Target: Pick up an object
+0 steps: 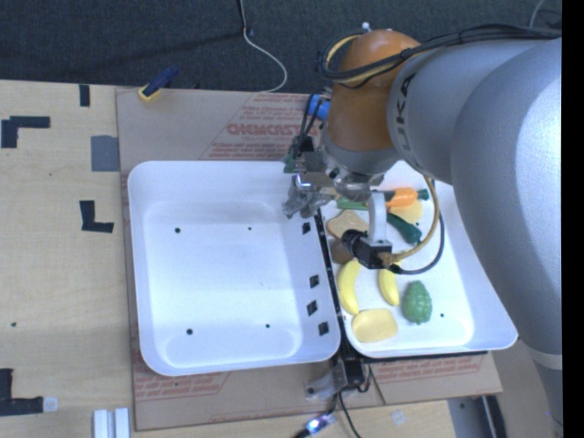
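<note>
Though small, curved yellow banana

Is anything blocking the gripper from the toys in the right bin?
Nothing separate lies in the way. The gripper hangs at the divider between the bins, left of the bananas, yellow block and green piece. The arm's own wrist and a black cable hang over the right bin's far items.

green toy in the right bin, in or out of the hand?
Out. The green toy lies on the floor of the right bin, near its front edge, beside the yellow pieces. The hand is up near the divider, apart from it.
</note>
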`<action>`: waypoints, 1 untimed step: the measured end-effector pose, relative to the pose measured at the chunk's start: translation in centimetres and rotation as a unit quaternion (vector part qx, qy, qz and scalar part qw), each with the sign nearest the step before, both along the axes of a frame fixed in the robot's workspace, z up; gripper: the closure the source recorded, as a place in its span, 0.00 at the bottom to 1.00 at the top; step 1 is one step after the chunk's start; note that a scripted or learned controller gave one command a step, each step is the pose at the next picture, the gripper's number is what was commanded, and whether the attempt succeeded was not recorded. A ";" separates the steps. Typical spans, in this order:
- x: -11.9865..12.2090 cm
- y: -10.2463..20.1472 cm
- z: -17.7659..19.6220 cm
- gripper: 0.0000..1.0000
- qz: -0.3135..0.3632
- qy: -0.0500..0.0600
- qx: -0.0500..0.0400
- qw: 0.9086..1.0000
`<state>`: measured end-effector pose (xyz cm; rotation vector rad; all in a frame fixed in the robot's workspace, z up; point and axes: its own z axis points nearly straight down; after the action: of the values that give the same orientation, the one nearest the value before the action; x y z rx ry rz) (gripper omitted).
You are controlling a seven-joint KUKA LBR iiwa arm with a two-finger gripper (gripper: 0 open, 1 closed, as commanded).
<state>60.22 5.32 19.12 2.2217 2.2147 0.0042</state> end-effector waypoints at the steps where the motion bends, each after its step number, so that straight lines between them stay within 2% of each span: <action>1: 7.0 4.4 13.3 1.00 0.005 -0.007 0.002 1.000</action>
<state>67.21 9.76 32.44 2.2061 2.2212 0.0232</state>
